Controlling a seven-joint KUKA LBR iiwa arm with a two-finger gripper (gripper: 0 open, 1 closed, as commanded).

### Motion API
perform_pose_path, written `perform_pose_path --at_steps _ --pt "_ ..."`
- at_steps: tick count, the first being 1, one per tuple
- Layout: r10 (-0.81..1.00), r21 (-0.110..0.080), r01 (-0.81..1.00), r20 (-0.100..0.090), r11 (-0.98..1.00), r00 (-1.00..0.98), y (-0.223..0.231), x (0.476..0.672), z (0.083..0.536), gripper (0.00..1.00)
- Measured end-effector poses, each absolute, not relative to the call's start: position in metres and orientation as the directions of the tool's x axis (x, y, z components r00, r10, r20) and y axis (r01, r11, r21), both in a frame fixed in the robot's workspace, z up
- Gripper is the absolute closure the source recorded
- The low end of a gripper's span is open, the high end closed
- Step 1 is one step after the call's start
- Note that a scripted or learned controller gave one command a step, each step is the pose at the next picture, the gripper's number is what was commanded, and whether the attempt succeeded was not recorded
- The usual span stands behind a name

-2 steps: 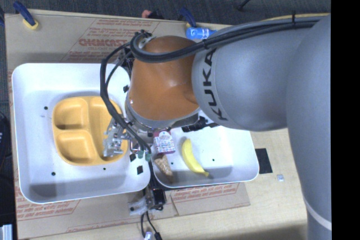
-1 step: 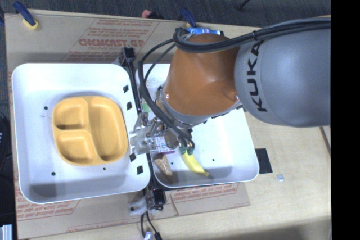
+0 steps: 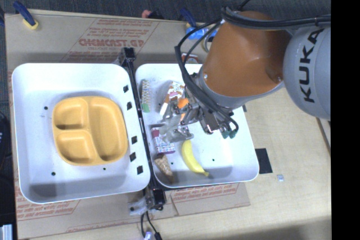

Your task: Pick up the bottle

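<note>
Bottle identification is uncertain at this moment: among the clutter in the right bin (image 3: 247,161), no item reads clearly as a bottle, though a pale cylindrical item (image 3: 146,94) lying along the bin's left wall, just beside the divider between the two bins, may be it. I cannot tell for sure.

The gripper (image 3: 183,121) is down inside the right bin, over the jumble of small packets (image 3: 169,99) near the bin's middle. Metal parts of the tool are tangled visually with wrappers, so I cannot tell whether the jaws are spread or pressed together, nor whether anything sits between them. The arm (image 3: 247,59) with its orange band hangs over the bin's upper right part and hides what lies under it.

As a judgement, the task looks unfinished: nothing is visibly lifted clear of the bin floor, and the grasp itself, the lift and the check that the thing comes up all appear to remain.

Contents of the right bin: a banana (image 3: 193,158) near the front wall, a brownish piece (image 3: 163,166) just left of it in the front left corner, a dark red packet (image 3: 163,146) above that, and the mixed wrappers under the gripper.

To the left of the right bin, the left bin (image 3: 34,177) holds a yellow divided tray (image 3: 90,129) with three compartments, lying flat near its middle.
</note>
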State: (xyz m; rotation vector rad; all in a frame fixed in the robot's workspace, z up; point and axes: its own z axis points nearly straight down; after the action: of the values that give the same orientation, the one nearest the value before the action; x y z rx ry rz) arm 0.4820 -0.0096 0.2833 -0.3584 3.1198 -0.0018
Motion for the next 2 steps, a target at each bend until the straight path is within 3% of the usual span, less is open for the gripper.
perform_pose_path --at_steps 1,2 --pt "-0.109 0.0 -0.109 0.002 0.994 -0.994 0.065 0.495 0.203 1.0" --pt "-0.207 0.0 -0.207 0.003 0.978 -0.978 0.089 0.48 0.192 1.0"
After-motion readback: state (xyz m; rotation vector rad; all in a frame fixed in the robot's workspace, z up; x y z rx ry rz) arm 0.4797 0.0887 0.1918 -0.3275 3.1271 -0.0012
